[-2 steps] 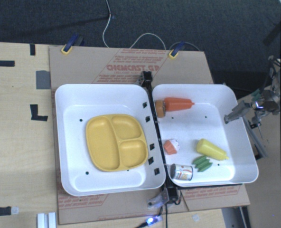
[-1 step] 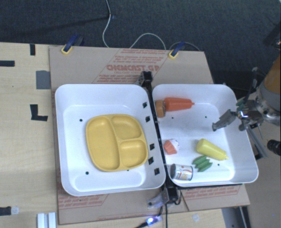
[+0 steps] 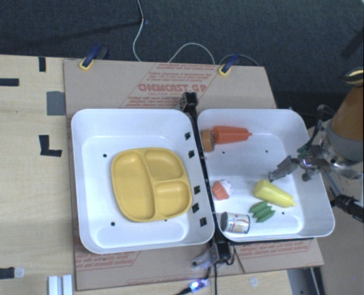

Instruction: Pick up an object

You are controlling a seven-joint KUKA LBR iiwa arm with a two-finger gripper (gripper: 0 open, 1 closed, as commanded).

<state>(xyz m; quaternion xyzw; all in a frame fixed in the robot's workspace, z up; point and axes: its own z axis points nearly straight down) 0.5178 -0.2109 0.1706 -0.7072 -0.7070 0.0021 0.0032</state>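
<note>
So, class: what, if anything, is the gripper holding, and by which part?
Nothing is held. The gripper hangs open over the right bin, just above the yellow pepper, with nothing between its fingers.

The arm [image 3: 348, 128] is cut off by the right edge.

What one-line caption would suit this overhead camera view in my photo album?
Robot arm reaching over the right bin of toy food, beside a yellow divided plate in the left bin.
</note>
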